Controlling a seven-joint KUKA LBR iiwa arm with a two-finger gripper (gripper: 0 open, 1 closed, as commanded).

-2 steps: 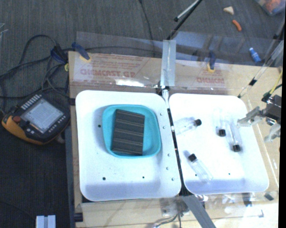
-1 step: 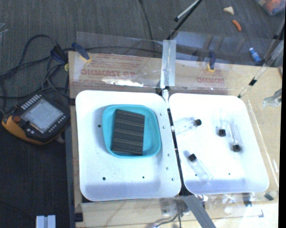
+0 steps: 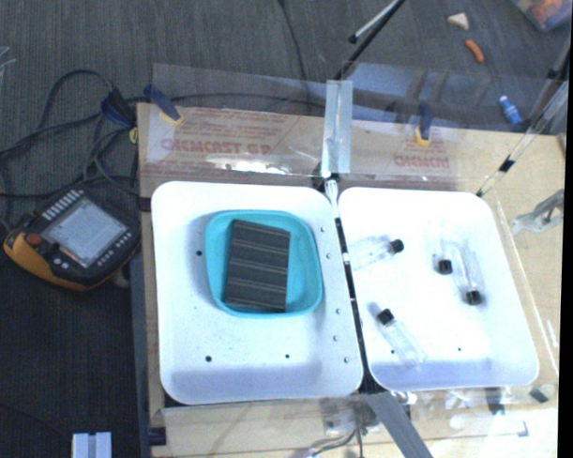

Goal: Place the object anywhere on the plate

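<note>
a dark ribbed block (image 3: 258, 265) lies on the blue plate (image 3: 308, 271) in the left bin (image 3: 177, 266); capped clear vials (image 3: 377, 250) dot the right bin (image 3: 507, 353); tabletop (image 3: 271, 143) lettering unreadable

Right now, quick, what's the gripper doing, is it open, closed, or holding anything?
Gripper: its state cannot be told. The dark ridged object lies on the blue plate, with nothing gripping it.

Control pendant (image 3: 75, 239) of the robot, dark casing with an orange rim along its lower edge, pale grey screen, a row of small keys at the screen's upper left, black cables (image 3: 49, 107) looping away behind it
</note>
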